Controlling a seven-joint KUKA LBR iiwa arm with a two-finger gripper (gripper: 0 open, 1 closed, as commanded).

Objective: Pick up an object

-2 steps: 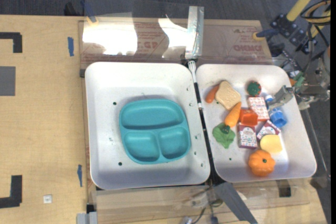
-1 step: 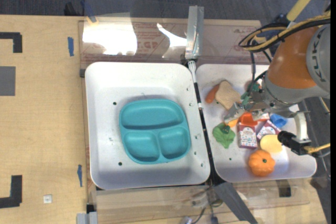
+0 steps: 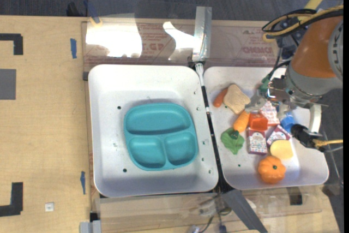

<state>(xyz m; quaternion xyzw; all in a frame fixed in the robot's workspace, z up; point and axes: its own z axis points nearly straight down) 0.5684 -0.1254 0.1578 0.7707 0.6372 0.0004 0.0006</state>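
Your gripper (image 3: 271,96) hangs at the right of the frame over the right bin (image 3: 316,172), the red-and-white carton (image 3: 257,133) lying just below-left of it, upright in the picture; the fingers' spread I cannot tell.

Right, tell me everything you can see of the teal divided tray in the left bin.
The teal tray lies flat, right side up, near the middle of the left white bin, turned slightly askew to the bin's walls. It looks like smooth moulded plastic with rounded corners and a raised rim. Low ridges split it into three compartments: one long one across the far side and two smaller ones on the near side. Nothing lies in any of them. It touches only the bin floor, apart from the toy food in the right bin.
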